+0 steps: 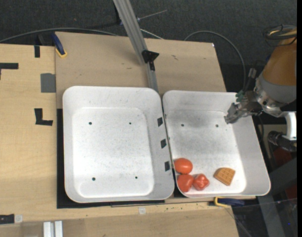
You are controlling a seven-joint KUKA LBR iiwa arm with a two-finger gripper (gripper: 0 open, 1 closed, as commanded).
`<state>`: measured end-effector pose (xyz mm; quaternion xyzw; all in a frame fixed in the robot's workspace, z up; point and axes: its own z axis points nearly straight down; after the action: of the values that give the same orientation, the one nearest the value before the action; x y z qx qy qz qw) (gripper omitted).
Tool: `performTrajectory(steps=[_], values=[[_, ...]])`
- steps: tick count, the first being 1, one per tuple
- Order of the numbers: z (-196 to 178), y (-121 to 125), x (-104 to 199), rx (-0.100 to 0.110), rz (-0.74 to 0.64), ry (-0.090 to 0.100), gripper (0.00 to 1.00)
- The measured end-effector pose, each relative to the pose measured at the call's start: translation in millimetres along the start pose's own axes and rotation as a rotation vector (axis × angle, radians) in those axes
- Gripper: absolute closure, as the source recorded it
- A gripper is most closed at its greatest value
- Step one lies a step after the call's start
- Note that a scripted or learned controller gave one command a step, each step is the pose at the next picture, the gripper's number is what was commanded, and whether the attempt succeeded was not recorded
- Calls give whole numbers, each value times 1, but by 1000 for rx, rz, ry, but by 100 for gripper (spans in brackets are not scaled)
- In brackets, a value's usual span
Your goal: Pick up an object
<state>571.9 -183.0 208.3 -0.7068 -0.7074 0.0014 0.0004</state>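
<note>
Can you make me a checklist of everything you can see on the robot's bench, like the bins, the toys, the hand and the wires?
Surface: wooden bench bearing two white bins side by side.
Job's things: three red toys and a tan waffle toy at the near end of the right bin.
Clutter: nothing seen in the left bin; black tape marks on the bench.
Hand: hand over the right bin's far right edge, holding nothing visible.
Cables: black cable behind the bench.
Surroundings: slanted metal pole, dark floor.
</note>
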Motion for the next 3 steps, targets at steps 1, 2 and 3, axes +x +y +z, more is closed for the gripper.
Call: performTrajectory(steps=[1, 2, 3], values=[[-11, -6, 55, -1, -5, 3, 100], [-6, -29, 105, 1, -4, 3, 100], [-19, -43, 158, 0, -6, 4, 100]])
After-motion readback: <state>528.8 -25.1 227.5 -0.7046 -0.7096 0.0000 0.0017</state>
